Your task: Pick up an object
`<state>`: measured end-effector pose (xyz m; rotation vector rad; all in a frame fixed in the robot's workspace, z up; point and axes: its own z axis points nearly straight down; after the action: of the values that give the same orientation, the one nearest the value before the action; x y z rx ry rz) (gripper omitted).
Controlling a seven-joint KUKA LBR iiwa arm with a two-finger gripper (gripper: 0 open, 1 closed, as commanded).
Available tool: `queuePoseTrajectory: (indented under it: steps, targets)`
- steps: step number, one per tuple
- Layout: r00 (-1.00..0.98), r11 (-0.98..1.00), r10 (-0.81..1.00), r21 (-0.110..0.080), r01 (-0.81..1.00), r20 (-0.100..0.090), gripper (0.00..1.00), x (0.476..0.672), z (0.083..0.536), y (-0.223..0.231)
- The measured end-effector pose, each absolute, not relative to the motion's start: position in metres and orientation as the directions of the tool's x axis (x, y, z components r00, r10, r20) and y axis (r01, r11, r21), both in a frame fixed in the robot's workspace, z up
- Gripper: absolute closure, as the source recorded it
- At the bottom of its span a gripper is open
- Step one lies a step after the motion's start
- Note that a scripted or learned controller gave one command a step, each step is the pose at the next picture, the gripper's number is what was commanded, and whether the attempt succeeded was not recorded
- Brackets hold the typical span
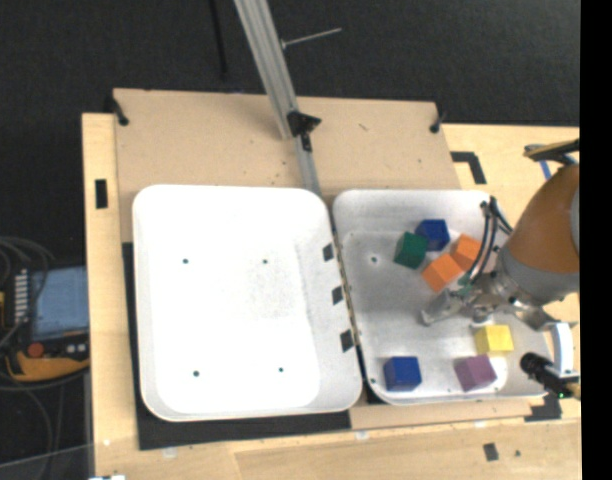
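The right bin [386,208] holds several small blocks. A blue block [433,233], a green block [411,252] and two orange blocks [444,271] [467,250] cluster toward its back. Along the front lie another blue block [402,372], a purple block [475,372] and a yellow block [495,340]. My gripper [456,313] is low in the bin, just in front of the nearer orange block and to the left of the yellow one. It is open, with bare bin floor between its fingers. The wrist hides part of the bin's right side.
The left bin [236,298] sits beside the right one, sharing a raised rim [341,288] with black clips. A slanted metal post [271,58] rises behind the bins. A controller box and cables [46,313] lie off the bench at left.
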<state>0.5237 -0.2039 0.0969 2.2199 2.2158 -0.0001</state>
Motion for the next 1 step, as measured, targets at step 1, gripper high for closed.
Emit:
queuePoseTrajectory:
  steps: [1]
  targets:
    - [0.008, -0.008, 1.0, 0.008, 1.0, -0.003, 1.0, 0.5251, 0.11, -0.205]
